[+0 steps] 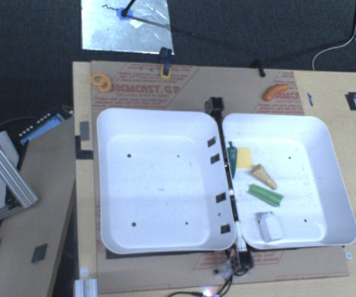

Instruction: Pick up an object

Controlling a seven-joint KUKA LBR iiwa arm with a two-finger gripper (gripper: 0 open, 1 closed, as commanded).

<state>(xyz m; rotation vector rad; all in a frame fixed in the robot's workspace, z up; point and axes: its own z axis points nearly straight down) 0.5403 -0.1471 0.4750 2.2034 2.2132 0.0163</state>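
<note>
Camera view looks down on two white bins, left bin [159, 178] and right bin [289, 178], side by side on a brown board [184, 85] over a tan bench [35, 228]. Dark carpet [258, 17] lies behind. Near the right bin's left wall sit a yellow block [243, 158], a tan wedge [264, 176], a green piece [265, 194] and a white object [269, 227]. An orange sausage [275, 91] lies on the board.
</note>
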